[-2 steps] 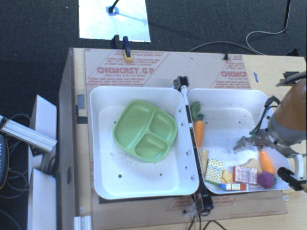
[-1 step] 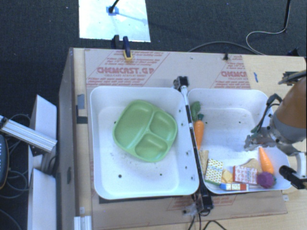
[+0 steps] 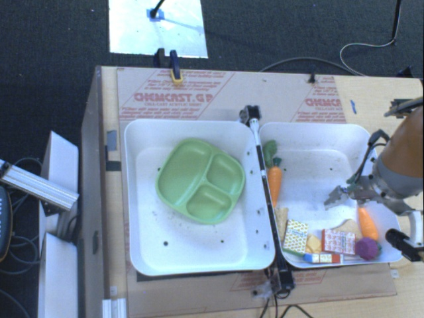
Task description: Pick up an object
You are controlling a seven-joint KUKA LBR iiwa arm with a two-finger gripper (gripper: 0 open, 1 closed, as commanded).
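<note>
Our gripper (image 3: pixel 346 195) hangs spread and empty in the right bin (image 3: pixel 311 138). The small orange carrot (image 3: pixel 367 222) lies just at its five o'clock; we should centre over it, then descend straight.

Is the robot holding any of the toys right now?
No. The gripper hangs open above the right bin, nothing between its fingers; the orange toy lies beside it.

Plate (image 3: pixel 201 180) in left bin (image 3: pixel 142 197), carrot (image 3: pixel 274 182) in right bin (image 3: pixel 318 141)
</note>
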